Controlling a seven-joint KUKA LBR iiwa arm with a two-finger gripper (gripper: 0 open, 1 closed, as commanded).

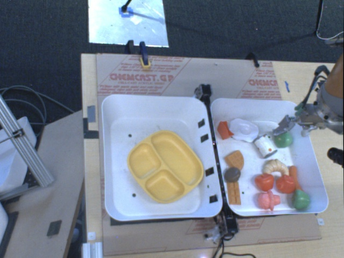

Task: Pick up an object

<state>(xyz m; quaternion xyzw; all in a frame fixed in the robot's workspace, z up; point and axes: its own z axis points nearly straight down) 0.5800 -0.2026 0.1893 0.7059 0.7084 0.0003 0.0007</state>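
Observation:
My gripper [284, 126] reaches in from the right over the upper right part of the right bin [310, 160]. It hangs just above a green ball [284, 140] and beside a white cylinder [264, 145]. Nothing shows between its tips. Lower in this bin lie a beige croissant shape [276, 166], an orange carrot [293, 173], two red tomato-like pieces [264, 182] [285, 184], a pink piece [269, 200] and a green piece [301, 199].
In the right bin's left half lie a red block [223, 129], a clear white lump [243, 128], an orange wedge [234, 159], a grey disc [232, 174] and a brown strip [234, 193]. A yellow divided plate [164, 166] sits in the left bin [115, 144].

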